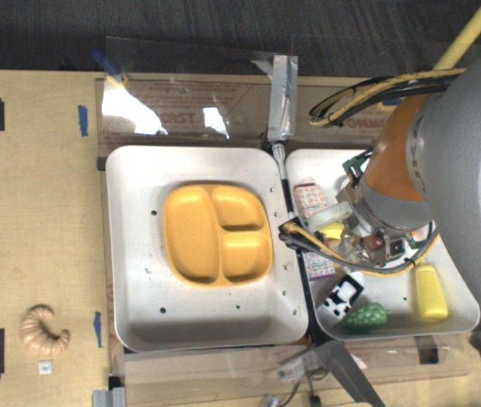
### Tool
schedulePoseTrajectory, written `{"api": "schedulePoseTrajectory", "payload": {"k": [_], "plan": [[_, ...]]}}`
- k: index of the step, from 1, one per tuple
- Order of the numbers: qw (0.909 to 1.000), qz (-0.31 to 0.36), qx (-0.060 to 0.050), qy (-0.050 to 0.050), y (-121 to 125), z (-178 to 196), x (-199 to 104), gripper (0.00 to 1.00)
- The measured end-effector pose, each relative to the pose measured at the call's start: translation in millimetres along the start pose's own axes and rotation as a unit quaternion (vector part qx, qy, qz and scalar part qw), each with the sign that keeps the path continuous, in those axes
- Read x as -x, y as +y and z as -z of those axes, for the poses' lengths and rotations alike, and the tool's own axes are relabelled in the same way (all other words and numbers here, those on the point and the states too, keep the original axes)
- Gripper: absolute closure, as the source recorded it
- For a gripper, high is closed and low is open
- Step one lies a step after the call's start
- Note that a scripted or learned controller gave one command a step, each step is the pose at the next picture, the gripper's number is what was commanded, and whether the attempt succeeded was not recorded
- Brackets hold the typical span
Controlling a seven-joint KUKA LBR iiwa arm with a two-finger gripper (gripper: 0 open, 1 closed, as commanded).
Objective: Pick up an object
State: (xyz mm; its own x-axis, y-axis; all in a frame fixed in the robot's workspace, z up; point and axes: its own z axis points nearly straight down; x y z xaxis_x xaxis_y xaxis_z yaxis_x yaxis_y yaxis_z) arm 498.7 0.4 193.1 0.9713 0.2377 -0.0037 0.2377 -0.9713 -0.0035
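The arm reaches down into the right bin (461, 312), its orange band above the wrist. My gripper (348, 242) is low over the bin's left-middle, among cables, above a yellow item (332, 231) and some flat cards; whether it touches them I cannot tell. Loose in that bin lie a yellow block (430, 292) at the right front, a green bumpy object (364, 316) at the front, a black-and-white piece (341, 294) beside it, and a red-printed white card (310, 197) at the back left.
The left bin (130, 253) holds a yellow divided tray (217, 232). A tan curled object (43, 330) lies on the cardboard bench at the left front. A clear panel stands behind the bins, with a taped post between them.
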Motion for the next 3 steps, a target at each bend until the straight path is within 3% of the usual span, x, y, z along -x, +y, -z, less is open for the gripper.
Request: {"api": "schedulePoseTrajectory", "payload": {"k": [1, 2, 3], "plan": [[1.0000, -0.006, 0.002, 0.005, 84.9, 104.0, -78.7, 1.00], [1.0000, 0.006, 0.002, 0.002, 120.8, 128.1, -107.4, 1.00], [1.0000, -0.009, -0.001, -0.004, 120.9, -23.0, -57.4, 1.00]]}}
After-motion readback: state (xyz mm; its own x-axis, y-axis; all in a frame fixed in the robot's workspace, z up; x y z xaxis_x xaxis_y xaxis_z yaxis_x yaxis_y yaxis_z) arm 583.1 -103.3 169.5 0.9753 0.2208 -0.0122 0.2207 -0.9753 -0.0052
